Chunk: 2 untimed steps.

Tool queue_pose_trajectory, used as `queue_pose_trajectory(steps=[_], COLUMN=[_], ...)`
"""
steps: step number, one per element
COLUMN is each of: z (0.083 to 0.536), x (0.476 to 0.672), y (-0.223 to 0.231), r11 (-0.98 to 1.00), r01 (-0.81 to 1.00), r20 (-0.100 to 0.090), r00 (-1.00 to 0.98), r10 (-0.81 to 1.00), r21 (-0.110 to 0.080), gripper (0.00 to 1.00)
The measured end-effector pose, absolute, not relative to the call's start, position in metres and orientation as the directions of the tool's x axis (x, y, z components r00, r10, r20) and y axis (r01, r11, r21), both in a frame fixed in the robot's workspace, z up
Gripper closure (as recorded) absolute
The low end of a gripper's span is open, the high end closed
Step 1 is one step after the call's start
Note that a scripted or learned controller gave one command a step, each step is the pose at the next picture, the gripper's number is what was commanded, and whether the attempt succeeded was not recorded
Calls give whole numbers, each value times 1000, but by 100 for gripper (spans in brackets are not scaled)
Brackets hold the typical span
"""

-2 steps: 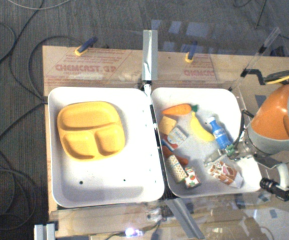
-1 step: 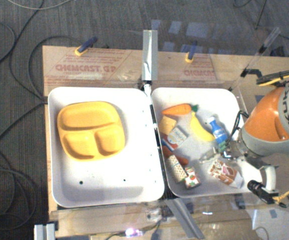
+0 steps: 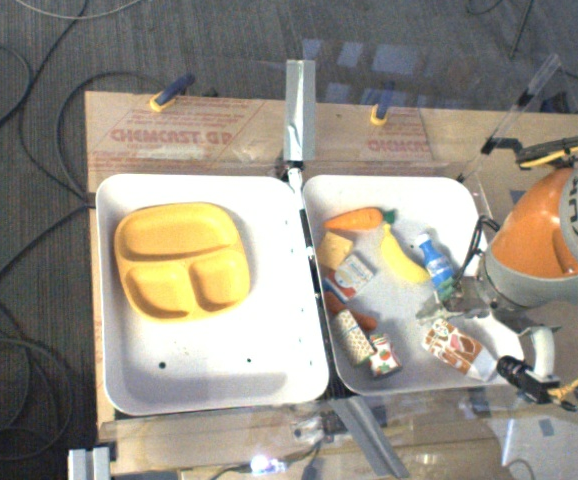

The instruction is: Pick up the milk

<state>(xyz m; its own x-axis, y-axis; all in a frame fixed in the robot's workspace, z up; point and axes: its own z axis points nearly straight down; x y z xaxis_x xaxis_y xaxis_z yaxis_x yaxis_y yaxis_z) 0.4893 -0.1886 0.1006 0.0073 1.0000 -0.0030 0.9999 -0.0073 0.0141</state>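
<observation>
Camera view: 2 shallow white bins sit side by side on the bench, the left bin (image 3: 109, 368) holding a yellow divided tray (image 3: 182, 258) and the right bin (image 3: 409, 183) holding a scatter of small groceries. The arm (image 3: 539, 243) enters from the right edge, its orange band above the right bin's right wall, and the gripper (image 3: 456, 298) hangs low over the bin's right-hand side; its state cannot be told from this angle. Probably the task's object is the small milk carton (image 3: 382, 356), lying near the bin's front wall just beside a patterned tube (image 3: 353, 334); identification is a judgement, since the print is too small to read. A flat snack packet (image 3: 456, 348) lies between the carton and the gripper's side of the bin. A carrot (image 3: 354, 220), a banana (image 3: 401, 258) and a blue bottle (image 3: 436, 261) lie farther back. The carton lies to the left of the gripper and toward the front, and its long axis appears to run diagonally, so a reach would likely need a shift leftward and forward.
</observation>
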Motion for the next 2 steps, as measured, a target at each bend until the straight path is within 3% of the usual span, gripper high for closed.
queue_pose_trajectory(steps=[1,2], z=[100,196], x=[489,500], y=[-189,-188], r11=[-7,71], r01=[1000,998], r20=[-3,-2], r00=[8,-71], r10=[1000,998], r21=[13,-2], gripper=[0,0])
